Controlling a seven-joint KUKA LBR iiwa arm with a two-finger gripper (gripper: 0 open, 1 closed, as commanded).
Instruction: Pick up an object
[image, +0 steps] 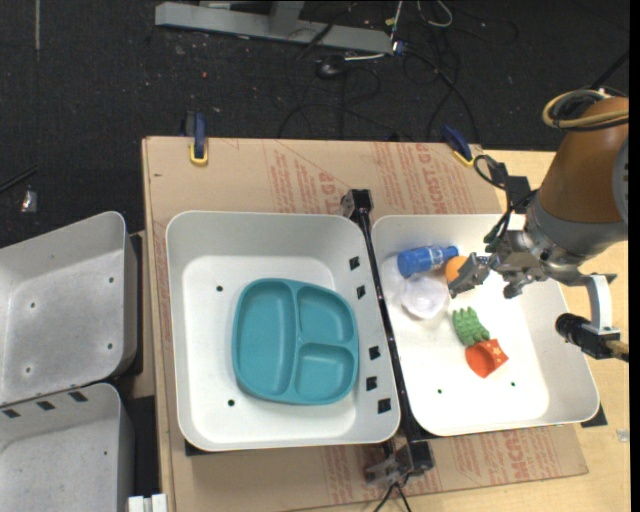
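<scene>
The gripper (480, 272) hangs with its fingers apart, holding nothing, just above the green toy (469, 326), beside the blue bottle (426, 260).

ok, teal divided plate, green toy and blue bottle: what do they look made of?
Teal plate: likely moulded plastic, matte to satin, going by its even colour and soft rounded dividers. Green toy: probably plastic, with a ridged, blocky shape; finish is too small to judge. Blue bottle: apparently smooth plastic with a faint sheen; cap detail is unclear.

Single fixed camera above bench (300, 160), angled down, both bins (190, 330) visible.
</scene>
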